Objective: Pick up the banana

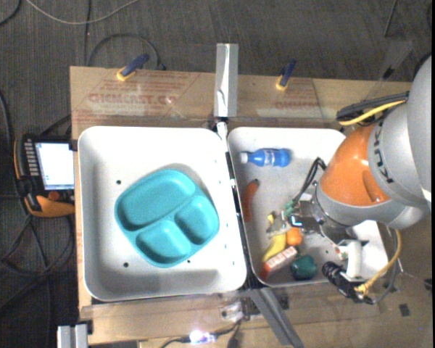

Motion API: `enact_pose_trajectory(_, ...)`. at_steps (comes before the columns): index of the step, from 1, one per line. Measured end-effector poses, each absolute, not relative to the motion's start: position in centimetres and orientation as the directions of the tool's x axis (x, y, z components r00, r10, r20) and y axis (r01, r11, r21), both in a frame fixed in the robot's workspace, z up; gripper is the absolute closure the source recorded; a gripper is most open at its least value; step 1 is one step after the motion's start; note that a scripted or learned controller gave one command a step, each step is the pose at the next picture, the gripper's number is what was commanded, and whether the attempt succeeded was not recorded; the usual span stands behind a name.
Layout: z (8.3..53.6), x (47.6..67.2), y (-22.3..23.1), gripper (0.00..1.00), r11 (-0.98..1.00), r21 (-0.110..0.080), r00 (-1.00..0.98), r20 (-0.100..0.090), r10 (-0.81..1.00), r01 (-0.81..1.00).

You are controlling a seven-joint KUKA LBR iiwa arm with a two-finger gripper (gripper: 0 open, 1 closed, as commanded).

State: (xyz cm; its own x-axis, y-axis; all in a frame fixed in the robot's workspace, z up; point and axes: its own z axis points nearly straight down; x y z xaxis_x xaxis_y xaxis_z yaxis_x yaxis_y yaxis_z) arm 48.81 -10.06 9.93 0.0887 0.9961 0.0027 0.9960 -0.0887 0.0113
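Your banana (pixel 275 251) is a short, curved yellow piece lying slantwise in the right bin (pixel 308 138), its lower end touching a red and white box (pixel 280 260). The jaws (pixel 293 227) sit low in that same bin, just above and to the right of the banana, with a small orange ball (pixel 294 238) right beneath them. You cannot tell how wide the jaws stand, since the wrist and cables hide them. Further below the jaws lies a dark green object (pixel 303 268); well above them, a blue bottle (pixel 267 157).
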Motion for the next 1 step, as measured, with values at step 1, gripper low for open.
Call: enact_pose_trajectory(1, 9.11, 48.72, -9.88, 1.00, -0.250, 0.009, 0.250, 0.005, 0.968, 0.968)
